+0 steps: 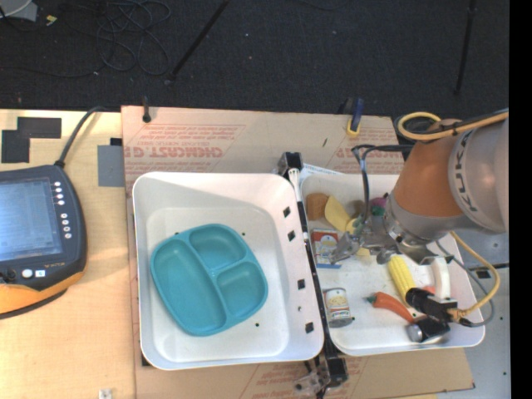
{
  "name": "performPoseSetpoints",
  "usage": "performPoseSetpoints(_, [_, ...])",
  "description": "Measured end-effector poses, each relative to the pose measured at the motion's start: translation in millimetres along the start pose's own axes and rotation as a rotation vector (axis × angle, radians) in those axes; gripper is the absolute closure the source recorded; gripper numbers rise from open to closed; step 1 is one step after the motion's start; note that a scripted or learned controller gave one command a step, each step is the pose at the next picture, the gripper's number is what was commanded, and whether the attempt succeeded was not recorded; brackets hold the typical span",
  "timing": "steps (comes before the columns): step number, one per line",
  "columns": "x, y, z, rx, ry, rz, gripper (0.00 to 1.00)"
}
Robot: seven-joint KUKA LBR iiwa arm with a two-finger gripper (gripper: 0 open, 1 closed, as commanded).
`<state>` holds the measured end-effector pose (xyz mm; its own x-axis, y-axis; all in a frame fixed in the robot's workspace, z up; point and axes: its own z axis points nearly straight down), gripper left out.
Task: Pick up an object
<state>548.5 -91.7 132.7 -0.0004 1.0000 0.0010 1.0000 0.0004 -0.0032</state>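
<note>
The arm [453, 181] reaches into the right bin [357, 339] from the right, its gripper [359, 238] low over the clutter near the bin's left wall. Whether the gripper grasps anything cannot be told. The nearest candidates are a small flat packet [326, 246] just left of it and a soft yellow wedge [337, 213] just beyond. A ridged corn cob [401, 276] lies to its right, long axis running toward the camera. A glossy teal tray [208, 278] sits in the left bin [150, 223].
</note>
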Motion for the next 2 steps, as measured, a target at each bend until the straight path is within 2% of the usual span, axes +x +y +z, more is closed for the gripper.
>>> performPoseSetpoints(1, [-3,-65,48,0.004,0.001,0.003,0.00])
performPoseSetpoints(2, [11,-19,45,-0.003,-0.001,-0.001,0.00])
